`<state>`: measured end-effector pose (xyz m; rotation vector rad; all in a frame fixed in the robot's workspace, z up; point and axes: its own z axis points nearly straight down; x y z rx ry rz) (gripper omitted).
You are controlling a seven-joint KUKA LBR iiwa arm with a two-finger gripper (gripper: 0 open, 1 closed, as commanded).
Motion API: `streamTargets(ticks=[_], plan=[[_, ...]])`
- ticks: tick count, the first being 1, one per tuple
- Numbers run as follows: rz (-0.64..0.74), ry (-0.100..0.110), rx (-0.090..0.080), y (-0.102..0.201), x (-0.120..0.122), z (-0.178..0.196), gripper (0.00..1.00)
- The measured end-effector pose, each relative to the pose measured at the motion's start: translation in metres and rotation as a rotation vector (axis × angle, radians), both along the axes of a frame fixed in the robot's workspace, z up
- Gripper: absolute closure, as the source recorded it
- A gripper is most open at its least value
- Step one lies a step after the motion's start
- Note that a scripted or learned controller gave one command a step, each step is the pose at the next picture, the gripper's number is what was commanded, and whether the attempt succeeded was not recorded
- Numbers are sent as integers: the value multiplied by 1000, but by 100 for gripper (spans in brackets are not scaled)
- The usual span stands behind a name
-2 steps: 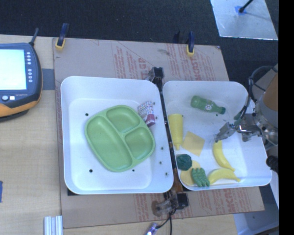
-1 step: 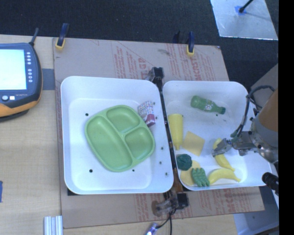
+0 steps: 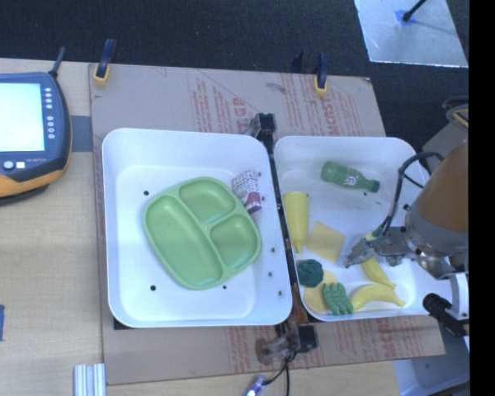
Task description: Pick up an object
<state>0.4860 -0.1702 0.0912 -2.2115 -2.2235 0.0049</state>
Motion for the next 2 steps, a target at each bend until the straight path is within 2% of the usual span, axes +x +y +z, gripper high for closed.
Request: streamTargets(ticks=[1,2], plan=[[2,2,0,-1,0,10,100],[0,-4,1,116,42,101,100]])
